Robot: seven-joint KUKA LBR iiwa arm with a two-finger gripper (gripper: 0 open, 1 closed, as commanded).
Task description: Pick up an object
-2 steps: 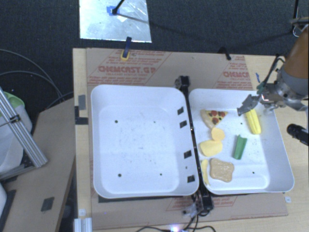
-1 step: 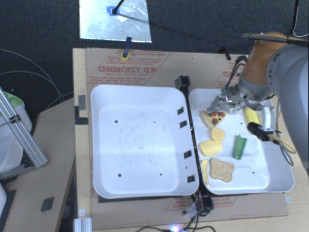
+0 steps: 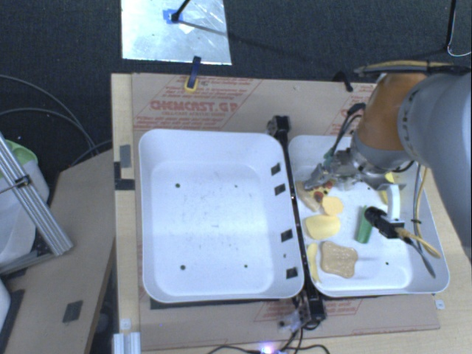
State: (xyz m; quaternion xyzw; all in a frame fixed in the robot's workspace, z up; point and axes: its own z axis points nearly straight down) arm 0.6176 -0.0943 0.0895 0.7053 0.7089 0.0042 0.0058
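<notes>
Right bin [image 3: 424, 275], contents: green cylinder [image 3: 363, 225], lying flat near the bin's centre, long axis running roughly from the bin's far edge to its near edge with a slight lean; probably light, rigid and somewhat smooth, best taken across its short width at mid-length. Just left of the cylinder lie a yellow rounded piece [image 3: 323, 226] and a tan bread-like slice [image 3: 338, 259], likely soft and light. End effector [image 3: 321, 177] sits low over the bin's upper-left part beside a small red item [image 3: 318, 195]; whether clenched or released cannot be told.
</notes>
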